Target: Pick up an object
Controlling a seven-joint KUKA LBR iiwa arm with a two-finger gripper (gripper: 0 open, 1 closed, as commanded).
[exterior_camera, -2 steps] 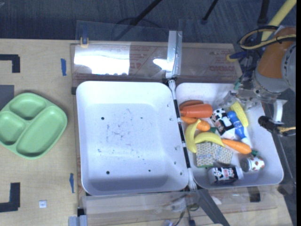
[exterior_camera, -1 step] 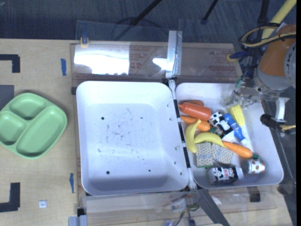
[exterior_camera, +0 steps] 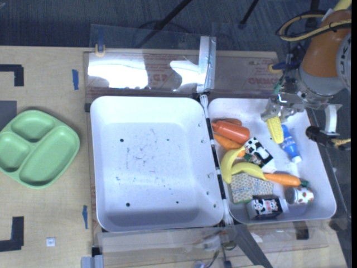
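One yellow corn cob (exterior_camera: 274,129), ribbed and stubby, is clamped between the fingers of the gripper (exterior_camera: 277,114), lifted over the far part of the right bin (exterior_camera: 329,200). Smooth plastic toys are heaped below: a blue bottle (exterior_camera: 289,145), bananas (exterior_camera: 237,165), a carrot (exterior_camera: 281,178). The left bin (exterior_camera: 150,149) lies alongside.

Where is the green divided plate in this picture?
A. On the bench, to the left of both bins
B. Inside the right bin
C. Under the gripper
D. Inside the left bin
A: the green divided plate lies on the wooden bench, outside the left bin and far from the right bin.
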